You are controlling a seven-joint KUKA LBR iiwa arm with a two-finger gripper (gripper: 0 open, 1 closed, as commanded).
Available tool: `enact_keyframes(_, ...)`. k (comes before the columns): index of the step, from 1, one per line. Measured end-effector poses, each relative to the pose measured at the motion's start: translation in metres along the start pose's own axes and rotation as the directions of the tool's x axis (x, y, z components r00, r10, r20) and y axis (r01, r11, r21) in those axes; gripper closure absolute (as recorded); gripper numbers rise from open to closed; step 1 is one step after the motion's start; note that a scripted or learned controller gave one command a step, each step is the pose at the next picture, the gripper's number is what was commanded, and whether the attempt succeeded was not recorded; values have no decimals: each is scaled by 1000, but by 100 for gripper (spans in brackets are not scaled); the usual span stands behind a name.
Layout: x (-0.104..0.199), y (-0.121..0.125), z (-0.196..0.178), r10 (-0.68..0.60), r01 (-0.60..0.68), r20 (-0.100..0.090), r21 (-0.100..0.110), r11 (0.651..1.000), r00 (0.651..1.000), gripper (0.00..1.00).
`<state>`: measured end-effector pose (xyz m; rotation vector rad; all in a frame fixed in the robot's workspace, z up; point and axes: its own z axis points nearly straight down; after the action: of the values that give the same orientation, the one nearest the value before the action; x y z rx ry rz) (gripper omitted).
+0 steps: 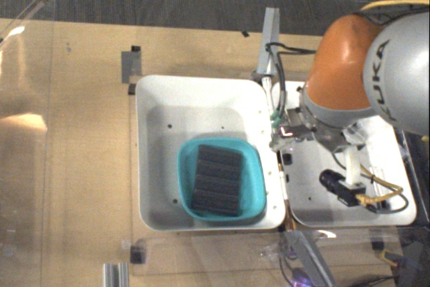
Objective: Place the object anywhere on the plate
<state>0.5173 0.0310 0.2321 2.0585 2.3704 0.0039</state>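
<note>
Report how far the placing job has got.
Done: the dark grey ridged rectangular block lies flat on the teal square plastic plate in the left white bin. In hand: the grey and orange arm hangs over the right white bin, away from the plate. Left: seemingly nothing.

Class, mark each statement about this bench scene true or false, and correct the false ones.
1. The dark ridged block lies on the teal plate. True.
2. The teal plate sits in the right bin. False: it sits in the left bin.
3. The arm reaches over the right bin. True.
4. The plate is round. False: it is squarish with rounded corners.
</note>
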Motion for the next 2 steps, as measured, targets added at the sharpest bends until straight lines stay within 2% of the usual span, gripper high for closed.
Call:
enact_keyframes(1, 0, 0, 0, 1, -1, 0, 0, 1000, 1000, 0)
enact_keyframes(2, 0, 2, -11, -4, 4, 0, -5, 1000, 1000, 100)
